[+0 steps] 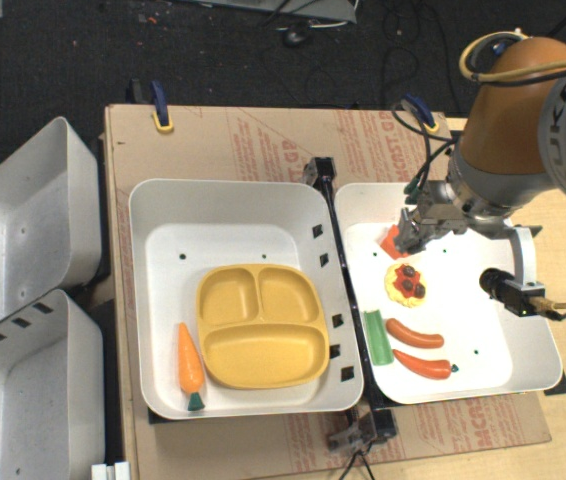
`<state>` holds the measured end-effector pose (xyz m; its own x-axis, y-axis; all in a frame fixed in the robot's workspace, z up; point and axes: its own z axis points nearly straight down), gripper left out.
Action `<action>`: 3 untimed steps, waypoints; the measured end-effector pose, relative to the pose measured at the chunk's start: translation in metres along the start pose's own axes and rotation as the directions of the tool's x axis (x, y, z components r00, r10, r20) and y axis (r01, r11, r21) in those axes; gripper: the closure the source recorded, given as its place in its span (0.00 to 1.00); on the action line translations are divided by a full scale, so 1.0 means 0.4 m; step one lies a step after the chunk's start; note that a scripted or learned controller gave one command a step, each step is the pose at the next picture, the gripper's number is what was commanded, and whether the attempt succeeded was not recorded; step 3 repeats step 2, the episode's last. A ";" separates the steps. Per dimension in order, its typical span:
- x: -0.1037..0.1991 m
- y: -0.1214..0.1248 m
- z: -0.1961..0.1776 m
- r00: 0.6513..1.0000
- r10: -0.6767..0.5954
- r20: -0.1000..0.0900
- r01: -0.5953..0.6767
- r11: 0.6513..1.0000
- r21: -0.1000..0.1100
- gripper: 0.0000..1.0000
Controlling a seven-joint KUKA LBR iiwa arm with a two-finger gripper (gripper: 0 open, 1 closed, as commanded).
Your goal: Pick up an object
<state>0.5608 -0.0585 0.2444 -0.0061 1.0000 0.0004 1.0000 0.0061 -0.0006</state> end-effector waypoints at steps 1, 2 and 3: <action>0.125 0.019 0.033 1.000 -0.001 -0.001 0.001 1.000 0.001 1.00; 0.264 0.049 0.007 1.000 -0.003 -0.002 0.003 1.000 -0.003 1.00; 0.264 0.049 0.007 1.000 -0.003 -0.002 0.003 1.000 -0.003 1.00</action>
